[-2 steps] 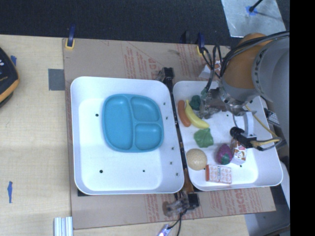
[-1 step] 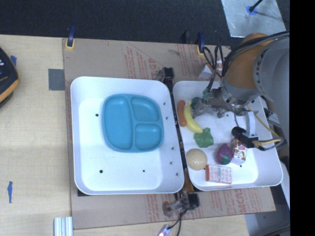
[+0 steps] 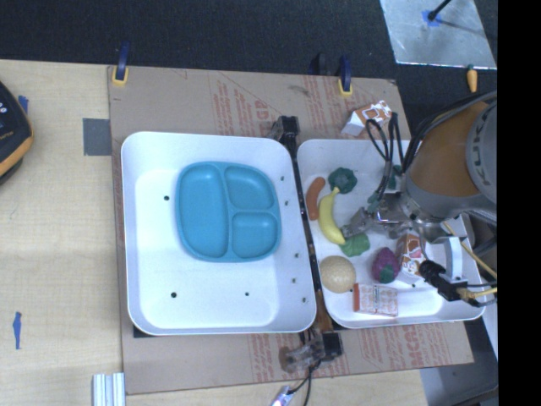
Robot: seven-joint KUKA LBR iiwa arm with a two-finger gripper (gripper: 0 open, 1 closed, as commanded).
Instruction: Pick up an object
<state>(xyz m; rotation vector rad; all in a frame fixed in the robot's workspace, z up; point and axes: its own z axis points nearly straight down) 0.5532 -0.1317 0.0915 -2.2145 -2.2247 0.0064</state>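
Observation:
The right bin (image 3: pixel 314 155) holds several toy foods: an orange sausage (image 3: pixel 314 194), a green broccoli (image 3: pixel 342 178), a yellow banana (image 3: pixel 330 219), a green piece (image 3: pixel 357 245), a beige ball (image 3: pixel 337 273), a purple piece (image 3: pixel 386 265), a small printed carton (image 3: pixel 412 255) and a flat red-and-white packet (image 3: pixel 376 299). My gripper (image 3: pixel 363 221) hangs low over the middle of this bin, just right of the banana and above the green piece. The arm's wrist hides how the gripper stands, and I see nothing held in it.
The left bin (image 3: pixel 135 227) holds a blue divided plate (image 3: pixel 228 211). The grey and orange arm (image 3: pixel 448 163) covers the right bin's far right side, with black cables trailing over it. A small packet (image 3: pixel 369 117) lies on the cardboard behind the right bin.

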